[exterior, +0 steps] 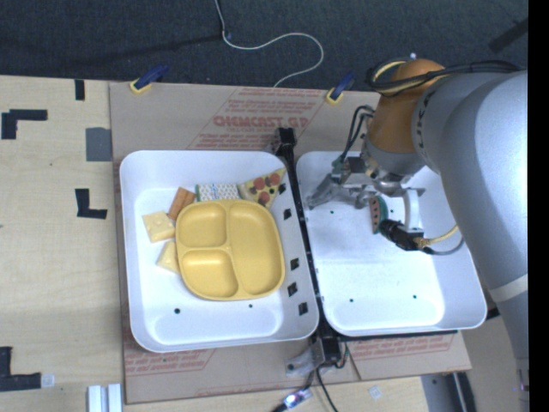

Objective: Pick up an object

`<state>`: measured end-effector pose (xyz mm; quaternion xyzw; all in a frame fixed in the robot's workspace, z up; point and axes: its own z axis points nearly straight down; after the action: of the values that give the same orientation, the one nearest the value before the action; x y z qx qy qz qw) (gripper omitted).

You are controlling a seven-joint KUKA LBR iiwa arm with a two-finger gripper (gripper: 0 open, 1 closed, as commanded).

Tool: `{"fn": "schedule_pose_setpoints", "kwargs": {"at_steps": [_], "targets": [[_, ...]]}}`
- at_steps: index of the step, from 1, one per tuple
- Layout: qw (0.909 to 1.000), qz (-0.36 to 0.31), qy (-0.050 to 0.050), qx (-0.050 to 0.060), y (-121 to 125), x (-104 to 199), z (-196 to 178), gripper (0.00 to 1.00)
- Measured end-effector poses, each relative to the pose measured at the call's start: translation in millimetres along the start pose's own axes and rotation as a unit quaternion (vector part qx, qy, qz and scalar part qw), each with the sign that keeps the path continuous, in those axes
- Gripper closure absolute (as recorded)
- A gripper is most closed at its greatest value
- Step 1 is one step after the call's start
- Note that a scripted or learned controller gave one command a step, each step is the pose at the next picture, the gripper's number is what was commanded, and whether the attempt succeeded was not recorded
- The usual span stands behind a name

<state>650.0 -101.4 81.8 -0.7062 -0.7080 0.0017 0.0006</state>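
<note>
Here, the end effector hovers low over the right bin's bare floor near its back-left edge; its grip state cannot be told. A glossy yellow divided plate nearly fills the left bin, over small cards.

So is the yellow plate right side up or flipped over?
Right side up: the yellow plate lies flat in the left bin, its three hollows facing up.

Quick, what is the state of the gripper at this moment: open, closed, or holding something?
Gripper: over the right bin, near its upper left part; open or closed cannot be told from this view, and nothing is visibly held.
</note>
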Motion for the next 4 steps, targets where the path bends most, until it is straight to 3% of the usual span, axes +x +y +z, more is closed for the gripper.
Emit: {"fn": "schedule_pose_setpoints", "kwargs": {"at_steps": [1,3,4], "targets": [[1.0000,0.000,0.001,-0.001,1,1,-12,1.00],[1.0000,0.000,0.001,-0.005,-2,8,-139,1.00],[1.0000,0.000,0.001,-0.001,-2,9,-143,1.00]]}}
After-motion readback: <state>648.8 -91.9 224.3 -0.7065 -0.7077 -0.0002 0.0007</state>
